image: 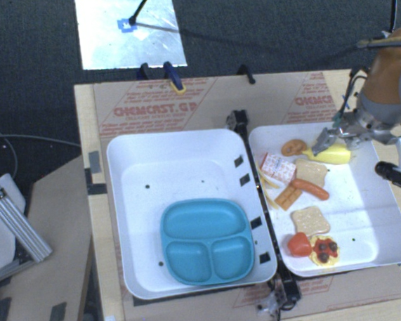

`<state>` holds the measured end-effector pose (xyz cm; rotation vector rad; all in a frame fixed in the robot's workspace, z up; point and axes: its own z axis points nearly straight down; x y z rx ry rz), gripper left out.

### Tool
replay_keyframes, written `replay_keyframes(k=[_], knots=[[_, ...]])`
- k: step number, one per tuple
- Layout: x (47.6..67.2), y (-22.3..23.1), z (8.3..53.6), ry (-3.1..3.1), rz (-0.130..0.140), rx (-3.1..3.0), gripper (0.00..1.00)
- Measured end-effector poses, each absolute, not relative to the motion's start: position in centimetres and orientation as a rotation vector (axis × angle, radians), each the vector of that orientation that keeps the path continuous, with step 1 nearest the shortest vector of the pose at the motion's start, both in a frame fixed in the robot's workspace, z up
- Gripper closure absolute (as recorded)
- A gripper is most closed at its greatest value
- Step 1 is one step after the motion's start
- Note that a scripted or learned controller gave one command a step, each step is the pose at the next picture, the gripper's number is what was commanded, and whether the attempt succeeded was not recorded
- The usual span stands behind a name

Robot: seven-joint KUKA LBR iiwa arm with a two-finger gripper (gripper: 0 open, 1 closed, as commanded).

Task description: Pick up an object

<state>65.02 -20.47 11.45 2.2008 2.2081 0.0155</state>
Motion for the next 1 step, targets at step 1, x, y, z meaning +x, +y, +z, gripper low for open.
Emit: replay_keyframes(k=[1], knots=[[65.02, -20.45, 11.39, 2.209, 0.016, 2.201, 0.00]])
